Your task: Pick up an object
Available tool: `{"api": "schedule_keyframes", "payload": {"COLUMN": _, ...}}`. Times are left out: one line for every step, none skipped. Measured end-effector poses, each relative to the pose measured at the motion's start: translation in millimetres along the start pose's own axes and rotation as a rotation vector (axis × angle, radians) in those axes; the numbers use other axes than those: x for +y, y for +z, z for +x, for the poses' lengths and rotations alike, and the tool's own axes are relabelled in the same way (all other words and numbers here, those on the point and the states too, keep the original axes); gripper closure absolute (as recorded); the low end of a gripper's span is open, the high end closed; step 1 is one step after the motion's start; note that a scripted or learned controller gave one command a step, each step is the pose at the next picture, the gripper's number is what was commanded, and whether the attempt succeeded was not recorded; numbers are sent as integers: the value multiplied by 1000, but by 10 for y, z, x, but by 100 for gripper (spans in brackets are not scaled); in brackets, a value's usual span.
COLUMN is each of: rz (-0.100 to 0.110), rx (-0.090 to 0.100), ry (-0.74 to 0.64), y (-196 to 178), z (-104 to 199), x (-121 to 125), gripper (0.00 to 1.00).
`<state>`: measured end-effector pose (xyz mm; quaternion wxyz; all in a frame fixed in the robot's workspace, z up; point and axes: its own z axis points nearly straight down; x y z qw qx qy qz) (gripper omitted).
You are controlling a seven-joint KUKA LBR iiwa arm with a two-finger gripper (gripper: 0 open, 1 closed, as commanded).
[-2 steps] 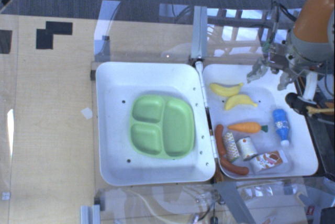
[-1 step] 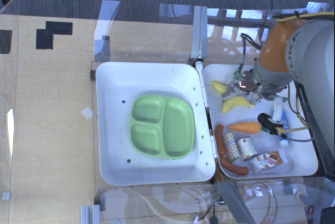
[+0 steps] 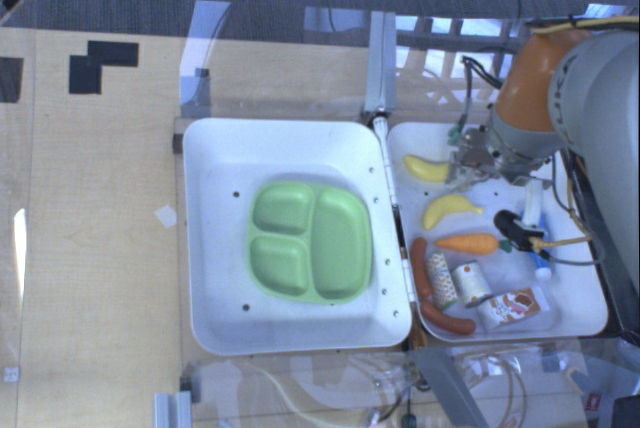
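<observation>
The right white bin (image 3: pixel 590 311) holds the loose items. A yellow banana (image 3: pixel 427 168) lies at its far left, and a second banana (image 3: pixel 450 209) lies just below it. An orange carrot (image 3: pixel 467 243) sits in the middle. My gripper (image 3: pixel 468 164) hangs low over the far part of this bin, right beside the upper banana's right end and above the second banana. Nothing is visibly held in it.
Nearer the front of the right bin lie two red sausages (image 3: pixel 418 266) (image 3: pixel 447 320), a striped can (image 3: pixel 441 278), a white cup (image 3: pixel 471 282) and a small carton (image 3: pixel 512 306). The left bin (image 3: pixel 215 316) holds a green divided plate (image 3: pixel 310 241). A metal divider (image 3: pixel 378 66) stands behind the bins.
</observation>
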<state>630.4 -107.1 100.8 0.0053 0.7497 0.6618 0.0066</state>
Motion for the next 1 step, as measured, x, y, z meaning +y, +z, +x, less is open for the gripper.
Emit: {"api": "schedule_keyframes", "payload": {"rz": 8, "rx": -4, "ry": -52, "y": -1563, "z": -729, "x": 112, "gripper": 100}}
